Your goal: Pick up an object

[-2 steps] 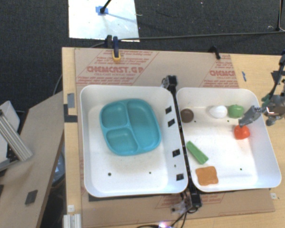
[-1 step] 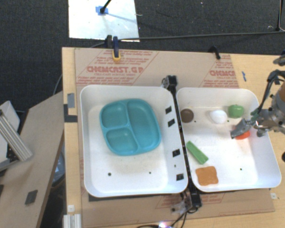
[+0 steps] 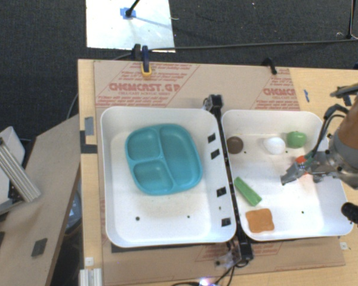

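From my remote seat I see a tan wooden desk covered with a printed cardboard sheet, standing on dark carpet. A white paper sheet lies on the carpet beyond the desk's far edge.

Two shallow white bins sit side by side. The left bin holds a teal divided plastic plate. The right bin holds a small brown ball, a white ball and a green ball along its far side, with a flat green bar and an orange-brown square sponge nearer.

The grey arm reaches in from the right; its jaws hang low over the right bin's middle, beside a small orange-red piece. I cannot tell how far they are parted, nor whether they grip anything.
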You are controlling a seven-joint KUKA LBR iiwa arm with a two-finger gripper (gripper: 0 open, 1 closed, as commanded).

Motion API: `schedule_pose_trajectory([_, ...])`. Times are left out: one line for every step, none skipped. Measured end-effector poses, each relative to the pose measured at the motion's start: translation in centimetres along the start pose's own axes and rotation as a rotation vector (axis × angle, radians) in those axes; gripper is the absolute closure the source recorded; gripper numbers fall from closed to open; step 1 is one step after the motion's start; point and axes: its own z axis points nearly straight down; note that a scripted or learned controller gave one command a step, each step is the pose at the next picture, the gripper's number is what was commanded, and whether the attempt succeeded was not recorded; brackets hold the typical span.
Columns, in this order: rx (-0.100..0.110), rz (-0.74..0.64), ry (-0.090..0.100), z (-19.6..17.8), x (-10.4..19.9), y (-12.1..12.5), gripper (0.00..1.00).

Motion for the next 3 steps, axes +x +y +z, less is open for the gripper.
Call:
schedule_pose_trajectory([0.001, 0.0, 0.001, 5.8, 0.7, 0.4, 0.0])
schedule_pose_trajectory([-0.002, 0.001, -0.001, 4.6, 0.6, 0.5, 1.0])
schedule_pose_trajectory([-0.005, -0.003, -0.002, 0.1, 0.9, 1.2, 1.0])
